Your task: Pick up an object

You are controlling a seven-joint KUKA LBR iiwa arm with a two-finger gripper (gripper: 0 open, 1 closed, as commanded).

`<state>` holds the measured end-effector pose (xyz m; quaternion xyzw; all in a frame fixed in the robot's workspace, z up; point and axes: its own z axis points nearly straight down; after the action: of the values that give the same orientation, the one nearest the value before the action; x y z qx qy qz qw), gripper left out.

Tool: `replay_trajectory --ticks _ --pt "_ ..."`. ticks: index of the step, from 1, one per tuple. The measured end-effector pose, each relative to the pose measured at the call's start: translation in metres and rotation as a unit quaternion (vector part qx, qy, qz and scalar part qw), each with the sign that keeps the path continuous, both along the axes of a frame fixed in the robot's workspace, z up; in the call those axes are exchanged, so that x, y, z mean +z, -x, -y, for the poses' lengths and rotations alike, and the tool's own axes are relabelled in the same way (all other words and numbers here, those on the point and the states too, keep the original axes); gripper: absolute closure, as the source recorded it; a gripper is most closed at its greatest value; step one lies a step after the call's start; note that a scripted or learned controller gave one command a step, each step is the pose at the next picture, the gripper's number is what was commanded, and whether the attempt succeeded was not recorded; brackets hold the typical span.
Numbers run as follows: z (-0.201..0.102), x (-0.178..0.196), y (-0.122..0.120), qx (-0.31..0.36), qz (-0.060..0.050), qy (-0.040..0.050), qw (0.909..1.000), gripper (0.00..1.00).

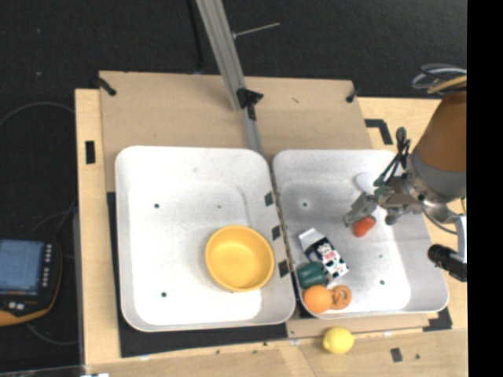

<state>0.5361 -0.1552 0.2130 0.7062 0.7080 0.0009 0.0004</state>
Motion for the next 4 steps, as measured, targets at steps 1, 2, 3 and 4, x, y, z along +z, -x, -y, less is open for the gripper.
replay_trajectory --ticks 1,2,3,4 --pt "0.000 0.000 0.000 -0.001 0.000 -0.0002 1.0000 0.00" --pt "-0.001 -0.044 -0.005 -0.002 -0.002 0.0011 1.0000 0.00" --pt "-0.001 -0.105 -0.001 -0.002 -0.001 0.0017 1.0000 0.00" --pt "0.001 -0.112 -0.001 -0.002 -0.001 0.0010 1.0000 0.00"
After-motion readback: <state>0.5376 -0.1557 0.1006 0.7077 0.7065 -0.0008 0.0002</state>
